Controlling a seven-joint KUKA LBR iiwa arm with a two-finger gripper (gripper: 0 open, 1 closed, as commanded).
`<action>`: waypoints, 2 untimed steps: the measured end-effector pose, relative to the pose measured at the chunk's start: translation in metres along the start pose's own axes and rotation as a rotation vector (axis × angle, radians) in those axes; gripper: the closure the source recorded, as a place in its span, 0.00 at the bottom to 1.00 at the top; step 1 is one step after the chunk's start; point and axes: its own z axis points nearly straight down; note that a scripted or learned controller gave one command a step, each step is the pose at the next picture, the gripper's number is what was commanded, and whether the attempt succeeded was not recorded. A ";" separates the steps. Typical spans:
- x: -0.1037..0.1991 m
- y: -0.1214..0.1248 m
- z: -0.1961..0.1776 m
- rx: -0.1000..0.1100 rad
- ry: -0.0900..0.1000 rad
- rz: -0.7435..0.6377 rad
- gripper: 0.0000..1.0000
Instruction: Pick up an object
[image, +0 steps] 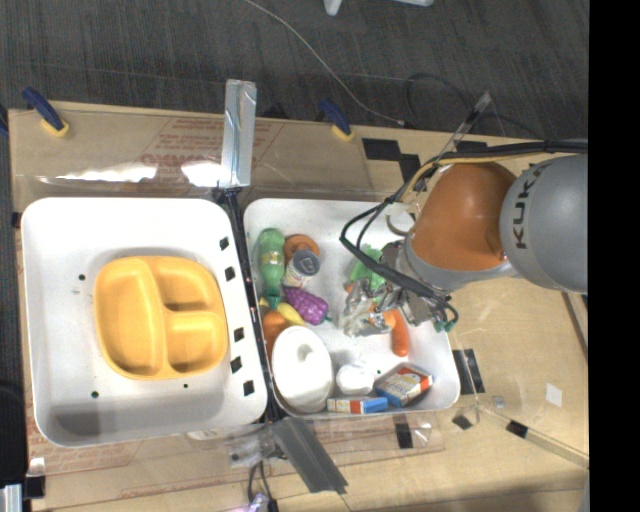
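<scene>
The right bin (440, 345) holds several small objects. Along its left side lie a green bottle (270, 254), an orange item with a grey cap (301, 254), a purple toy vegetable (308, 305) and a white round tub (302, 367). Near the front sit a small white piece (352, 379), a red and white box (403, 385) and a flat tube (356, 405). My gripper (366, 306) reaches down into the middle of this bin, right beside an orange carrot-like piece (400, 337) and green items (362, 268). The wrist hides what lies under it.
The left bin (50, 300) holds a yellow divided tray (160, 315). A metal clamp (238, 135) stands at the back between the bins. Black cables (375, 225) loop off the wrist over the right bin. Cardboard bench surface (520, 400) lies to the right.
</scene>
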 end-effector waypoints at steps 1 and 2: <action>-0.023 0.060 -0.134 0.004 -0.009 0.157 1.00; -0.068 0.089 -0.159 0.002 -0.003 0.117 1.00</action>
